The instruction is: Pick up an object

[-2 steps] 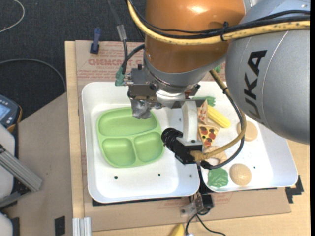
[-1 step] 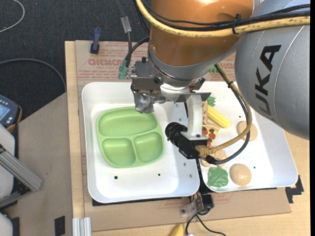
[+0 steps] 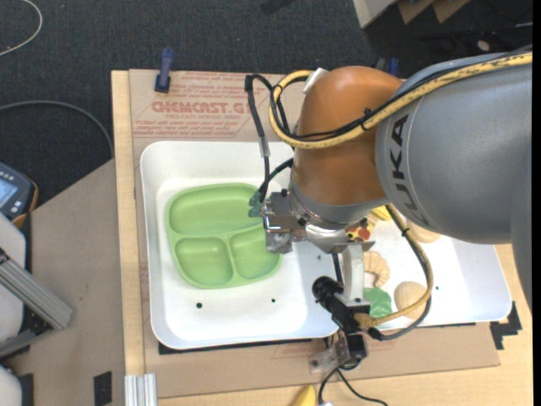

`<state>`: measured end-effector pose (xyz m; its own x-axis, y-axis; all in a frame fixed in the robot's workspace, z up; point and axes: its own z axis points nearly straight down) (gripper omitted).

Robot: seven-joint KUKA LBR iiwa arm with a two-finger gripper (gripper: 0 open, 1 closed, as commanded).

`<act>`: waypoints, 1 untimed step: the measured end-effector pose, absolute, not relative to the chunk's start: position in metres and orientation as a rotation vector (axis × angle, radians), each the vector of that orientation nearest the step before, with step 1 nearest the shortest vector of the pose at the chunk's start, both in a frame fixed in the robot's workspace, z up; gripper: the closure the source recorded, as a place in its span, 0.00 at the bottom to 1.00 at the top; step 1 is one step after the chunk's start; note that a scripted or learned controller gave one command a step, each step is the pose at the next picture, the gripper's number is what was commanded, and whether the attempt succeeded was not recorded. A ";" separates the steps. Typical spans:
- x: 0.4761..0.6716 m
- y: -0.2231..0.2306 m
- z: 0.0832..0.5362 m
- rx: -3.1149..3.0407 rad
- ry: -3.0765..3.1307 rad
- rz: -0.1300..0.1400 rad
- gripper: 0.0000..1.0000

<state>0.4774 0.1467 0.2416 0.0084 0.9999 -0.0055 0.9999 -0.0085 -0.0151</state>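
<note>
While the grey arm (image 3: 461, 142) reached in from the right and hid much of the right bin (image 3: 473, 290), its orange band (image 3: 347, 134) hung above the wall shared by the two bins. Under that band the gripper (image 3: 277, 233) sat low at the right-hand edge of the left bin (image 3: 173, 315), just beside or touching the rim of a green tray (image 3: 221, 235). The wrist blocked the view from above, so whether the gripper was released or clenched could not be told, and nothing was seen in its grasp.

Both bins rested on a brown bench board (image 3: 203, 100) printed with red lettering. The green tray lay flat in the middle of the left bin. It was pale lime, smooth and rounded, and split into three compartments, one long one at the far side and two smaller ones nearer the camera.

In the right bin, close below the wrist, lay several small pieces. A curled pale orange piece (image 3: 377, 269) lay next to a tan rounded lump (image 3: 412, 294), with a green piece (image 3: 381, 304) just beside them.
</note>
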 end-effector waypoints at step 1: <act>0.480 0.093 0.315 -2.228 -2.219 -0.004 1.00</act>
<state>0.4797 0.0934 0.3153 0.0040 1.0000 -0.0001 1.0000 -0.0040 0.0040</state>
